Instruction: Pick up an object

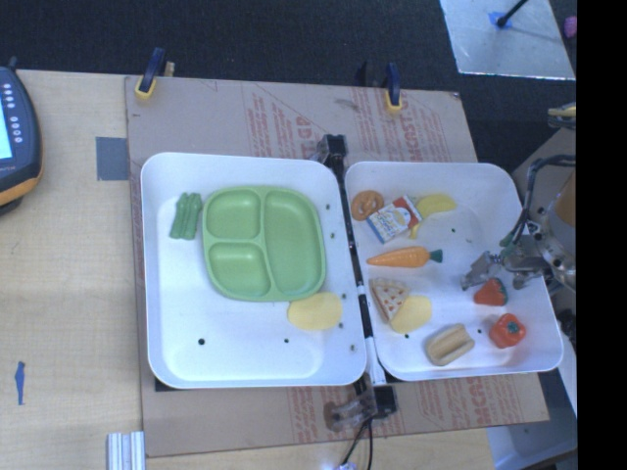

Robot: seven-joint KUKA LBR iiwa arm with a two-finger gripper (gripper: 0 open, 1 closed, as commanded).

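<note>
A wooden bench (69, 292) bears brown cardboard (294, 116), two white bins (171, 360) and a handheld controller (15, 135).

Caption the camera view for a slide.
Gripper hovers by a strawberry in the right bin.

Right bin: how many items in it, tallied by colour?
Orange or brown: 3, carrot, pretzel, hot dog
Yellow: 2, and
Red: 2, and
Mixed: 2, carton, pizza slice
Total: 9
</note>
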